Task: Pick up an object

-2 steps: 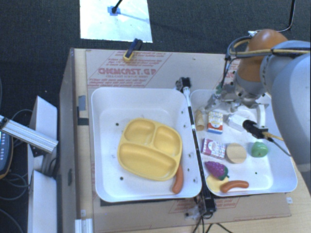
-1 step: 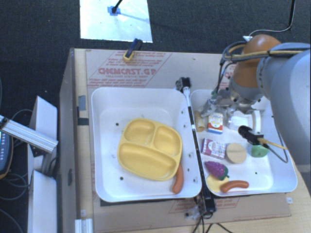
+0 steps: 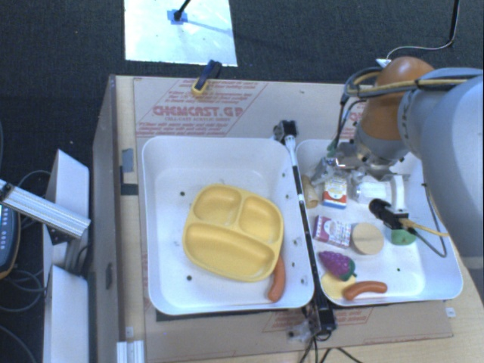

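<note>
Reaching in from the right, the grey arm (image 3: 442, 127) with its orange band lowers the gripper (image 3: 342, 174) over the right bin (image 3: 431, 278), just above a small carton (image 3: 335, 191) (white, red-printed, boxy); whether its fingers are apart or together I cannot tell. Glossy and moulded, a yellow divided tray (image 3: 233, 231) fills the left bin (image 3: 170, 203), a smooth sausage (image 3: 277, 278) against its corner. Near the carton lie a printed packet (image 3: 333, 231), a tan disc (image 3: 367, 238), knobbly purple grapes (image 3: 337, 264) and another sausage (image 3: 364, 288).
</note>
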Available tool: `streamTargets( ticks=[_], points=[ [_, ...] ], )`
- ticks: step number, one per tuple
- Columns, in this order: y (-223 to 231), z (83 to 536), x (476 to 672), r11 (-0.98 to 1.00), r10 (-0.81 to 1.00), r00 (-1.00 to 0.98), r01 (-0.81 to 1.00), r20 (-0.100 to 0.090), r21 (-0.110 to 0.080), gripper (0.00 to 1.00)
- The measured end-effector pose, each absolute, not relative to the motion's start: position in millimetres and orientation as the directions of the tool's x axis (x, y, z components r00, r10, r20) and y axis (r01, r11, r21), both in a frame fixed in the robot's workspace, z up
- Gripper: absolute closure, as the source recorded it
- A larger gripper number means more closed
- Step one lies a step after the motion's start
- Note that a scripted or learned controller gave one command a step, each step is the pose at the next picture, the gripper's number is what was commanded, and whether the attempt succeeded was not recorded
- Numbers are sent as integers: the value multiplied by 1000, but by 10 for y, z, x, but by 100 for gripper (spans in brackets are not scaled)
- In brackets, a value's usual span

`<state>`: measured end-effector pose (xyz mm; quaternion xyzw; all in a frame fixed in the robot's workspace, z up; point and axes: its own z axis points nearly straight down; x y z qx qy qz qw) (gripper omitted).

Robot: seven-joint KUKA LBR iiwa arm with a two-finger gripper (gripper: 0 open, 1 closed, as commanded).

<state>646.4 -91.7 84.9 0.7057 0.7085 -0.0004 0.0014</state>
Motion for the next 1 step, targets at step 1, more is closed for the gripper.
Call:
streamTargets(
  ticks=[1],
  points=[
    [-1069,847,6322,2,1000,-2,1000,-1,1,0]
  ],
)
